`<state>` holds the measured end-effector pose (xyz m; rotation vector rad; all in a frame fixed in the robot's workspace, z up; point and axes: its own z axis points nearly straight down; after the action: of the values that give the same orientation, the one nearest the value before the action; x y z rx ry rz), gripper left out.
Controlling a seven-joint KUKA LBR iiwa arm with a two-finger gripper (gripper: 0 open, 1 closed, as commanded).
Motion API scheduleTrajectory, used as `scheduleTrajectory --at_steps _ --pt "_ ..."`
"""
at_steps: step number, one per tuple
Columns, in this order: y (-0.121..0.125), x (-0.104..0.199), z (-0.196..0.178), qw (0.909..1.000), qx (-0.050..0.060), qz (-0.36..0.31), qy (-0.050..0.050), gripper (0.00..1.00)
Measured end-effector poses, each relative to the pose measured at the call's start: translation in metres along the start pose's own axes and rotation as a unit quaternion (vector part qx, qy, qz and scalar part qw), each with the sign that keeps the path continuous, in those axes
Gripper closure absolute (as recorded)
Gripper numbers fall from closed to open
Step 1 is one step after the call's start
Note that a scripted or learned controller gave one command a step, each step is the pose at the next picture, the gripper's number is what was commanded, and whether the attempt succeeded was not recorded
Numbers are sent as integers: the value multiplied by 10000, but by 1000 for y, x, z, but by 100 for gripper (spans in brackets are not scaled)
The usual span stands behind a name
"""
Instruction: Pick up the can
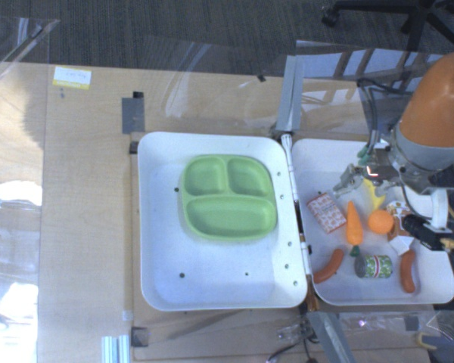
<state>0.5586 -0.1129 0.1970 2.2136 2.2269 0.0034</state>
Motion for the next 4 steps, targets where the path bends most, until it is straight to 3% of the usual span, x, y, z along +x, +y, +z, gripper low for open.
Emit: scheduleTrajectory --at_steps 1,2,3,4 --pt "33 -1 107 9982 -20 606 -3 0" --pt "83 -52 111 9963 -11 854 -8 0" --pt "11 -81 110 9957 -24 925 -14 0" --pt "-70 -77 107 9924 2 1227 -5 0"
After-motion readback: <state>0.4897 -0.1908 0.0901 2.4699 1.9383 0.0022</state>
